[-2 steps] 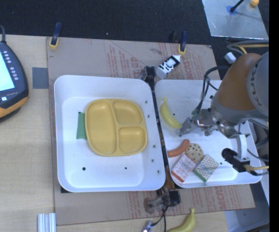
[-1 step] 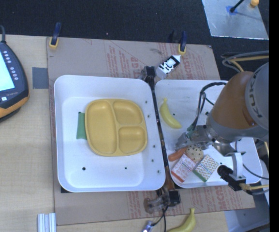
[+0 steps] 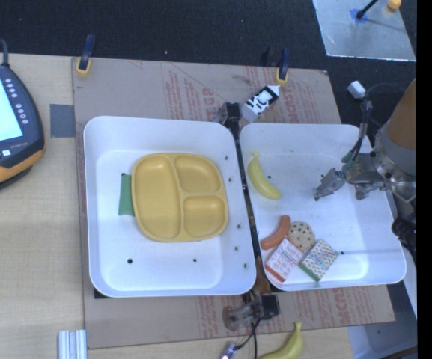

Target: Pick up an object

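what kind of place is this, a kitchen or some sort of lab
Most likely a robotics lab test bench, not a kitchen. Two white bins sit on cardboard clamped to the bench, a teach pendant lies at the left, and the food, such as the banana, looks like toy props near the end effector.

Teach pendant point(image 3: 2, 129) and blue clamps point(image 3: 85, 54) beside bins point(image 3: 163, 279).

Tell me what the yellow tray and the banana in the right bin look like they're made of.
Yellow tray: likely moulded plastic, matte, given its uniform colour and rounded compartments. Banana: probably a plastic toy, smooth and evenly yellow with a slight sheen; real fruit can't be excluded.
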You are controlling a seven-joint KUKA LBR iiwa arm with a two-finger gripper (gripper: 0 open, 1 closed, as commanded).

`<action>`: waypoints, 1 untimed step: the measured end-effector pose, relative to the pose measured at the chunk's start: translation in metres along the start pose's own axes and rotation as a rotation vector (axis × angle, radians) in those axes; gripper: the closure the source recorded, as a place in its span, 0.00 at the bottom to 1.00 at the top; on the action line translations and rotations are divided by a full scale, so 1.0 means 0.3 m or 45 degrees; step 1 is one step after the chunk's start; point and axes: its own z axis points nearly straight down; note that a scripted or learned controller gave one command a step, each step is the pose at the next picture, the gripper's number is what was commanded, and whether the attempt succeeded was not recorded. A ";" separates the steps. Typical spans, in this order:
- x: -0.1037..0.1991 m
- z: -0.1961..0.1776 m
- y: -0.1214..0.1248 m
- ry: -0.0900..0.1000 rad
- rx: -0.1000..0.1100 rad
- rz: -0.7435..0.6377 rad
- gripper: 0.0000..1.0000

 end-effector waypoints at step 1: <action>0.265 0.039 -0.175 0.001 0.003 -0.003 0.00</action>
